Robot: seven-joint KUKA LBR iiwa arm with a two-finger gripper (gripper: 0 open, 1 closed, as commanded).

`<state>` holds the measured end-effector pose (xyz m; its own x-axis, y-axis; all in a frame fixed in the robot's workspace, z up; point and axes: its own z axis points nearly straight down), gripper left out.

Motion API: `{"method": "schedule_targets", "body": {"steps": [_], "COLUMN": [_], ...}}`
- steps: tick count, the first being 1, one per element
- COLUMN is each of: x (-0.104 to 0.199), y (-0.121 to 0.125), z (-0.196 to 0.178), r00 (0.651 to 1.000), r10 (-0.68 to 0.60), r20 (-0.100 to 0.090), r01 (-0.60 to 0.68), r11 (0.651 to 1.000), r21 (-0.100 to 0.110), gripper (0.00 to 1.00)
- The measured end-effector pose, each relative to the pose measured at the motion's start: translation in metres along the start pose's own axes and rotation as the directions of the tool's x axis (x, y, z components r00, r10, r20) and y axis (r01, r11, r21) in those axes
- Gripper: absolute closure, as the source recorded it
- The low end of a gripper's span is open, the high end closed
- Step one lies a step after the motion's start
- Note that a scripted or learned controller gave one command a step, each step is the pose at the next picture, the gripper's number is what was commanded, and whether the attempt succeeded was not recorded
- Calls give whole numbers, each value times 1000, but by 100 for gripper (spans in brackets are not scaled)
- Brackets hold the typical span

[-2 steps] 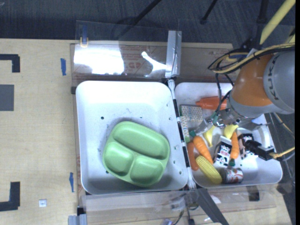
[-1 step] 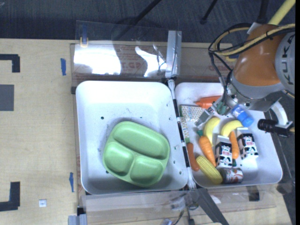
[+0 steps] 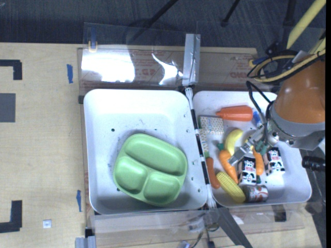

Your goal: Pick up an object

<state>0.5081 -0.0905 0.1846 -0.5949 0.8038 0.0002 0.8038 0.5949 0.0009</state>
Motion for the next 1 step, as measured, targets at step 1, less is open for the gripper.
{"method": "schedule_targets", "body": {"steps": [1], "x": [-45], "y": [-18], "z": [89], "r00": [1000], "r10": [-12], "r20": [4], "r01": [12], "r11": [1000], "r21": [-3], "gripper": [0]}}
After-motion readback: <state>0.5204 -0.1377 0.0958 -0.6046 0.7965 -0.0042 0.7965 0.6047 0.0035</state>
